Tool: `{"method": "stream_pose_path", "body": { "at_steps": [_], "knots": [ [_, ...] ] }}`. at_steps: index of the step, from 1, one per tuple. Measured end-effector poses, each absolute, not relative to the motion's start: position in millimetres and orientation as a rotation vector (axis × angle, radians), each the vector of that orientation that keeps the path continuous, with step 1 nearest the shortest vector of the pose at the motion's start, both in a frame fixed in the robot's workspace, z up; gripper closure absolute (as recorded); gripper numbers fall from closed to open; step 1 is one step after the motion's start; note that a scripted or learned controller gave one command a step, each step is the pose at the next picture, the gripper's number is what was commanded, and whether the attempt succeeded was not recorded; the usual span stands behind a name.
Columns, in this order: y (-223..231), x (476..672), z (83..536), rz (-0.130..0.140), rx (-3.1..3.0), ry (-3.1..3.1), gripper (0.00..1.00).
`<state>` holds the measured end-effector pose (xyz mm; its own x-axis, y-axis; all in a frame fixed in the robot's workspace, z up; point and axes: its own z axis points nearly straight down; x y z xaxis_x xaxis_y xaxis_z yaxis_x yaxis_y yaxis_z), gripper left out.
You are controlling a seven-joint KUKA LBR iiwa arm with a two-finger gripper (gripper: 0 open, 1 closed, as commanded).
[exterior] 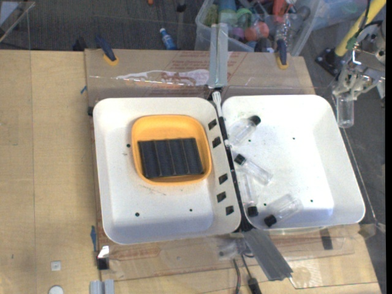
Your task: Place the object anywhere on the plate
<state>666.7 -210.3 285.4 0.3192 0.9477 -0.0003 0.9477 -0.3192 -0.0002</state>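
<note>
An orange plate (142,133) lies in the left bin (113,195), and a black ribbed block (170,158) covers most of it. Several clear vials with black caps lie in the right bin (312,152): one near the divider at the back (245,129), one in the middle (254,170), one at the front (283,207). My gripper (347,90) hangs above the right bin's far right corner, well away from the plate. A clear vial-like shape (345,112) hangs just beneath it; whether it is gripped is unclear.
A black-notched divider (222,164) separates the two bins. A metal post (218,54) stands behind them. A clear tub of coloured toys (263,8) sits at the back. Yellow cables (361,17) run along the arm at the right edge.
</note>
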Motion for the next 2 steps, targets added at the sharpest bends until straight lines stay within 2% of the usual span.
{"method": "stream_pose_path", "body": {
  "at_steps": [2],
  "knots": [
    [-216,668.0,436,-0.002,-1.973,-2.452,1.0]
  ]
}}
